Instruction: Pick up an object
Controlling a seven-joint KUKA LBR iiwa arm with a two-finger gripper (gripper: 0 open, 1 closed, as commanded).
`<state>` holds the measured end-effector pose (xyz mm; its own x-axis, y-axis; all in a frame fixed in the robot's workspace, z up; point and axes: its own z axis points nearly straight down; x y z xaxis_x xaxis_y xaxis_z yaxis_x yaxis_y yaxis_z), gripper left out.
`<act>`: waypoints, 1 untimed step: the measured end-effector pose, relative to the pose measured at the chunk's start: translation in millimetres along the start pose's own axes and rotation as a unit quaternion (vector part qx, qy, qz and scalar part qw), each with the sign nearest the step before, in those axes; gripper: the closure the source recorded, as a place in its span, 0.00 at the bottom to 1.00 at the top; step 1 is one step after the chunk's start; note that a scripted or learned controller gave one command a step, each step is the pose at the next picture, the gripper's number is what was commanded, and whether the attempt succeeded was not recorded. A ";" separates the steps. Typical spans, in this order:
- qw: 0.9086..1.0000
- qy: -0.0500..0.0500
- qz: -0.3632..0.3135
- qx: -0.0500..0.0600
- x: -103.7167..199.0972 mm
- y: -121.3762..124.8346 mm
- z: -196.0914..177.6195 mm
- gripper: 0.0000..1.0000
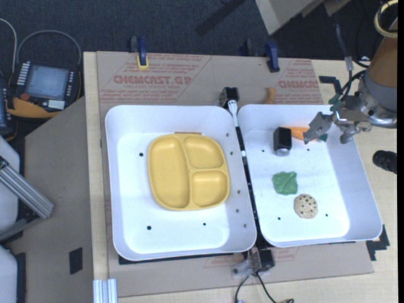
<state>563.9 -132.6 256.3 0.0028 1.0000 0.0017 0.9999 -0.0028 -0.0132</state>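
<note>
Gripper (329, 128) partly hides the orange piece (298, 133) beside black cylinder (282, 140).

Glossy white plastic bins (126, 232), matt yellow plastic tray (188, 171), cardboard bench top (208, 74)

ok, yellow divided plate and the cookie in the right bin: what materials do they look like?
Yellow plate: likely moulded plastic, one even colour, soft sheen, rounded compartment ridges. Cookie: tan disc with dark specks, matte; probably a plastic or rubber toy, though too small to be sure.
</note>
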 end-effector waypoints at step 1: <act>1.000 -0.001 -0.001 -0.006 0.4 2.1 -7.0 0.00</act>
<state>566.1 -132.2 263.3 -0.0002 1.0000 0.0000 1.0000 0.0002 -0.0002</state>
